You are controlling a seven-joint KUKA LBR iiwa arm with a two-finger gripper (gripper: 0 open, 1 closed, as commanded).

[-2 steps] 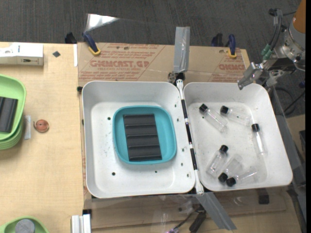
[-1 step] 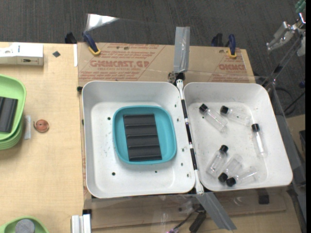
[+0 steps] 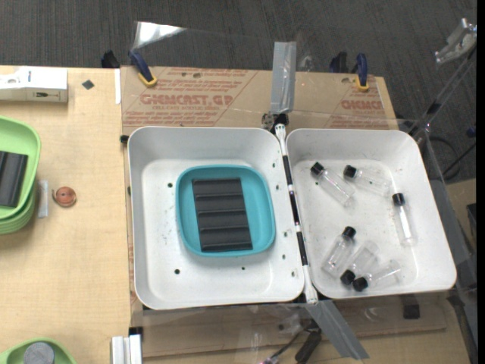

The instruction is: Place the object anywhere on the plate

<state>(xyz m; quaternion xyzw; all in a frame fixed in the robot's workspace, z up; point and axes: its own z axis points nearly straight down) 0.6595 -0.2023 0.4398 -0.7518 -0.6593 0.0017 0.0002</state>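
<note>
Vials (image 3: 356,218): six or so clear tubes with black caps are seen lying flat and scattered across the right bin (image 3: 424,275); a pair near the front edge lie close together, the rest apart.
Plate (image 3: 225,211): a teal square-rimmed plate is set in the middle of the left bin (image 3: 151,279), with a dark ribbed insert (image 3: 221,213) lying on it; no vial is seen on it.
Progress: nothing is judged done as yet; a vial remains to be picked, carried over the divider and set down on the plate.
Jaws: their state cannot be told from this view.
Surface: both bins are seated on a brown cardboard sheet (image 3: 204,97) held by clamps (image 3: 141,66) at the back edge, on a light wooden bench (image 3: 68,279).
Room: a green tray (image 3: 23,146) and a white box (image 3: 34,84) are seen at the left, dark carpet (image 3: 227,14) behind.
</note>
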